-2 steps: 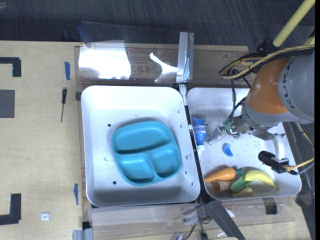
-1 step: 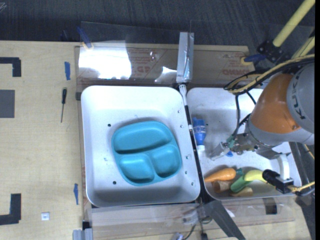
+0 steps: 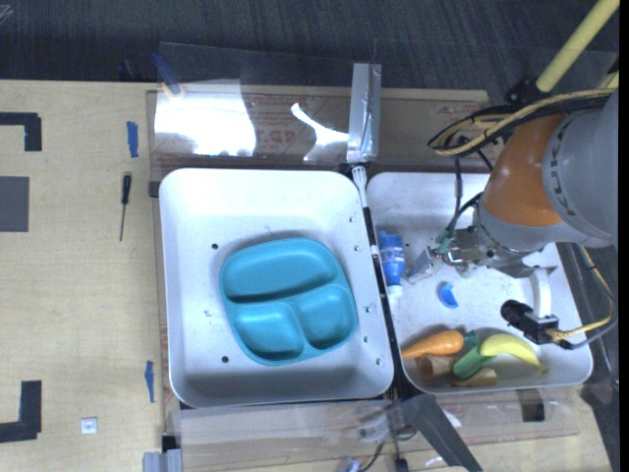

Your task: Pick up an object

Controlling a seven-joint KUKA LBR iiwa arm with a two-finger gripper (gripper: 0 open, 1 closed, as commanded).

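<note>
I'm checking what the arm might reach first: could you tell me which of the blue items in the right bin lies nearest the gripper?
The small blue oval piece, lying just below the gripper. The other one, the blue-capped bottle, rests farther left against the bin's dividing wall.

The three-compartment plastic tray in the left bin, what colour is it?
Teal blue, clearest in the camera view.

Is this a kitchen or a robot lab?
Probably a robot lab. A grey and orange robot arm reaches over two white bins on a wooden bench, and the food, like the banana, looks like toys.
</note>
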